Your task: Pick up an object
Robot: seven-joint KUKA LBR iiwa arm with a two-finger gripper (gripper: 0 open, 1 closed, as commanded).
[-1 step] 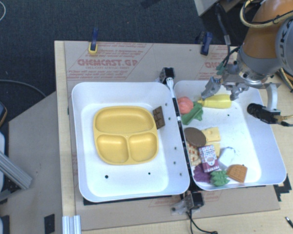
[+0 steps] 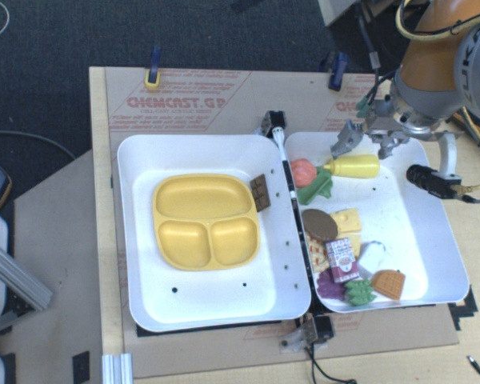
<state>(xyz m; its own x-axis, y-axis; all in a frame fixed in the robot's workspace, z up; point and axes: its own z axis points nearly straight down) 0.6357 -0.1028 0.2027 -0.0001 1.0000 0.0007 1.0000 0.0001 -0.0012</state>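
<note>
My gripper (image 2: 365,143) hangs over the far part of the right bin (image 2: 432,238), its fingers spread open with nothing between them. Just in front of it a yellow squeeze bottle (image 2: 354,166) lies on its side. Left of the bottle are a red round fruit (image 2: 303,171) and a green leafy piece (image 2: 318,187). Nearer the front lie a brown oval cookie (image 2: 320,224), a yellow cheese block (image 2: 349,220), a red snack packet (image 2: 342,260), purple grapes (image 2: 330,283), a green broccoli (image 2: 358,293) and an orange waffle (image 2: 389,283).
The left bin (image 2: 136,238) holds a yellow divided plate (image 2: 206,221) with a brown chocolate bar (image 2: 260,192) by its right rim. Both bins sit on a cardboard sheet (image 2: 184,98) with blue clamps at the back edge.
</note>
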